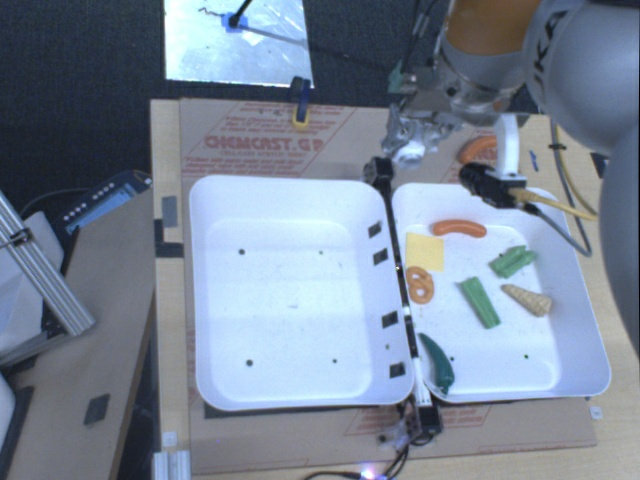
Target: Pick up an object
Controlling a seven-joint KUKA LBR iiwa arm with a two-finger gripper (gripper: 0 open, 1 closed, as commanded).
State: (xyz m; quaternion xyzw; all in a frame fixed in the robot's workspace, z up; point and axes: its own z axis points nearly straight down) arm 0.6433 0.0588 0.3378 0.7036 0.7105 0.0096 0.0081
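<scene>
The right bin [570, 358] holds several small items: an orange sausage [458, 228], a yellow cheese square [424, 252], a pretzel [420, 285], a light green piece [512, 261], a green stick [479, 302], a tan cone [527, 299] and a dark green pepper [437, 360] by the front left corner. My gripper [408, 144] hangs above the bin's far left corner, behind the items and apart from all of them. Nothing shows in its grasp.
The left bin [215, 268] sits beside the right one, with black clips [380, 230] along the shared wall. An orange object [478, 149] lies past the far rim, under the arm. A yellow-and-blue clamp [299, 103] stands at the cardboard's back edge.
</scene>
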